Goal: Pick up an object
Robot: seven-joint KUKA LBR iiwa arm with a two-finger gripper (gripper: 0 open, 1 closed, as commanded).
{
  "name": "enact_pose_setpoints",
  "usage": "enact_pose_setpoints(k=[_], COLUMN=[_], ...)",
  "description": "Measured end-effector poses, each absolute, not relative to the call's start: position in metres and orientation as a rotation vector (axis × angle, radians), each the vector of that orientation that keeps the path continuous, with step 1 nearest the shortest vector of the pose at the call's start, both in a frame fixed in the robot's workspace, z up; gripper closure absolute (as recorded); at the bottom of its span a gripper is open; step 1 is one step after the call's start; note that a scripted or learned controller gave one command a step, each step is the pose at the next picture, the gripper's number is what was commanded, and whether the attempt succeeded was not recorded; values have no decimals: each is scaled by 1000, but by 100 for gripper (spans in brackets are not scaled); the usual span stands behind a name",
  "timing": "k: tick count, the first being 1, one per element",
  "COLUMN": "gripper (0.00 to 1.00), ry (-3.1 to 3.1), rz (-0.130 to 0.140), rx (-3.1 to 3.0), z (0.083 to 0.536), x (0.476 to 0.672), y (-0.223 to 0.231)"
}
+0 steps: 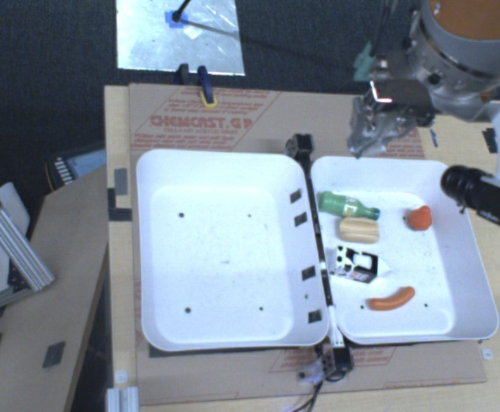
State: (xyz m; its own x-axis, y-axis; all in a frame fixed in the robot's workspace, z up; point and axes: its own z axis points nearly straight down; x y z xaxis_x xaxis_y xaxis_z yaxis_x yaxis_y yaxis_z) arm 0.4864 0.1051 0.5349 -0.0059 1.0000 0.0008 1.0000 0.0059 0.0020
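My gripper (372, 144) hangs above the back edge of the right bin (465, 312), with nothing seen between its fingers. In that bin lie a green bottle (347, 204), a tan bread roll (358, 229) just in front of it, a black-and-white packet (355, 264), an orange sausage (391, 299) and a red-orange tomato-like ball (419, 219). All of them rest on the bin floor, below and in front of the gripper.
The left bin (160, 316) sits beside the right one, joined by a black hinged divider (314, 247). A shiny metal sheet (179, 22) lies at the back. A grey metal rail (5, 239) stands at the far left.
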Motion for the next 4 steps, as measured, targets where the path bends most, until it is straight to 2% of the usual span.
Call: enact_pose_setpoints(k=[4], gripper=[100], ry=[2221], rz=[3], rx=[2221], z=[535], x=[487], y=[83])
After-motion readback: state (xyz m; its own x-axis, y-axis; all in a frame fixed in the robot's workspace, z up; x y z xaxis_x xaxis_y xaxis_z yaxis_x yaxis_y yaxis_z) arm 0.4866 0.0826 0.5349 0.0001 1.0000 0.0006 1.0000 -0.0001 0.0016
